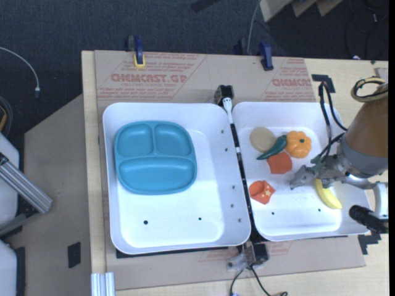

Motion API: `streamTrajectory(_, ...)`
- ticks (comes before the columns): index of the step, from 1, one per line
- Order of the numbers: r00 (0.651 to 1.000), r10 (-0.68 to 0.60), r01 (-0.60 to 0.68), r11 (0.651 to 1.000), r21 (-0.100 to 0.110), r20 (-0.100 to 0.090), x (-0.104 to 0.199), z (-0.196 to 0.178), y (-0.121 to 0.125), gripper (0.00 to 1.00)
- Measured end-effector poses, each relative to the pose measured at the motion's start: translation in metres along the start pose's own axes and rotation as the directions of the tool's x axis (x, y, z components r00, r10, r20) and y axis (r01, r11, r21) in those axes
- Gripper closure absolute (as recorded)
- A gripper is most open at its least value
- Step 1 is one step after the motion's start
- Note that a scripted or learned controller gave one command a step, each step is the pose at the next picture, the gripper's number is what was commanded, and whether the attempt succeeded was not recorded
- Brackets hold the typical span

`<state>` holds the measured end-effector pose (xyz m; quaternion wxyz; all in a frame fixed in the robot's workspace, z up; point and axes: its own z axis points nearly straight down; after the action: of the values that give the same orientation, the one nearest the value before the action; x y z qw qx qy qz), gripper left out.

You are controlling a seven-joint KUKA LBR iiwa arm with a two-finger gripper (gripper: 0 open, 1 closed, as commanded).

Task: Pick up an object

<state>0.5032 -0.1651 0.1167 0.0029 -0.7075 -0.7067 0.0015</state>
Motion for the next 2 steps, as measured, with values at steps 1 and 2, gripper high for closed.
streamTrajectory(1,1.000,0.000,0.000,1.000,-0.008,0.003,0.000,-0.014,0.002,1.00)
streamTrajectory(2,1.000,-0.001,0.001,1.000,-0.013,0.005,-0.008,-0.063,0.008,1.00)
